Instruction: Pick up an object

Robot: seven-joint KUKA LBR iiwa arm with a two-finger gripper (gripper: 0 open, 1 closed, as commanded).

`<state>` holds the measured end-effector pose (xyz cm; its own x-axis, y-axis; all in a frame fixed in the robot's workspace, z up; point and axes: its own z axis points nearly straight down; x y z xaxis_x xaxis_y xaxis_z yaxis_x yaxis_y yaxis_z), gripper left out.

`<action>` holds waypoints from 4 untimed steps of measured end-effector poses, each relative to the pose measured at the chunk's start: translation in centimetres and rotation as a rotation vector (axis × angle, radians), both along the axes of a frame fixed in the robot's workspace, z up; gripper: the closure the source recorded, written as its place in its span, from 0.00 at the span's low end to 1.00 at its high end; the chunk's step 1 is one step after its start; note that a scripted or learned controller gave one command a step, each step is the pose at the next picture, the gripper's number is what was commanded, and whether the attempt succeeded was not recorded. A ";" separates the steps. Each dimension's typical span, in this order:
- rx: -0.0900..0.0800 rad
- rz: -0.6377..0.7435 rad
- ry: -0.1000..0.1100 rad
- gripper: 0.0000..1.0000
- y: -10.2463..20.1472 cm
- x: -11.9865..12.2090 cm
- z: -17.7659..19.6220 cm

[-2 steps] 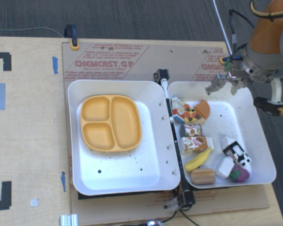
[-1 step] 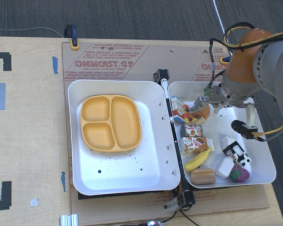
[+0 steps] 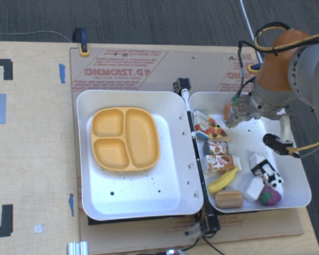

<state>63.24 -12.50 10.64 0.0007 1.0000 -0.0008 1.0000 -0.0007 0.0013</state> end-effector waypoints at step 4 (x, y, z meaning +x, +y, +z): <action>-0.011 -0.003 -0.026 1.00 2.6 -14.2 -0.6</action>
<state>49.06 -9.94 10.05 0.0040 0.9999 -0.0114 0.9996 -0.0037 0.0270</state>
